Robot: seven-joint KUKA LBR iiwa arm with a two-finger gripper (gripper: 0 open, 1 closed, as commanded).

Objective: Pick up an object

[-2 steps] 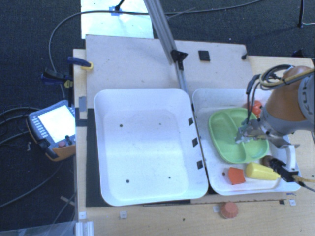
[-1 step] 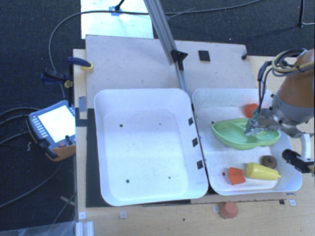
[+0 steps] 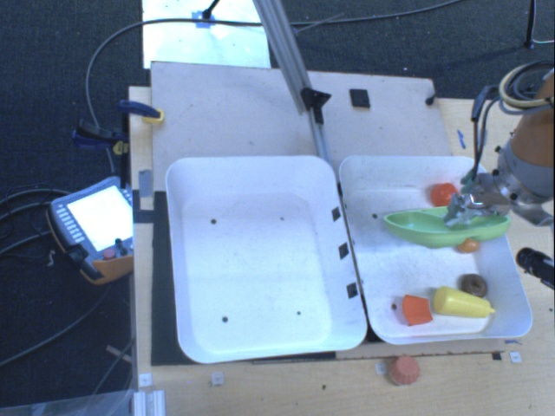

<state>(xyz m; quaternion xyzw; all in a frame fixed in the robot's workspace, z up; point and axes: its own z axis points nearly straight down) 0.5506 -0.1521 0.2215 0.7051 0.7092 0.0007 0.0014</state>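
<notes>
A long green boat-shaped dish [image 3: 434,230] lies across the middle of the right bin [image 3: 381,310]. My gripper [image 3: 460,212] comes in from the right and sits on the dish's far rim, its fingers pinched on that rim. The dish partly covers a small orange ball [image 3: 469,246] at its near side. A red-orange piece [image 3: 443,194] lies just behind the dish. Nearer the front of the bin are a brown ring [image 3: 473,284], a yellow cone-like piece [image 3: 462,302] and an orange block [image 3: 416,310].
The left bin [image 3: 186,232] stands beside the right one, with black clips along the shared edge. A slanted metal pole [image 3: 286,46] rises from behind the bins. A round reddish disc [image 3: 403,370] lies on the bench in front of the right bin.
</notes>
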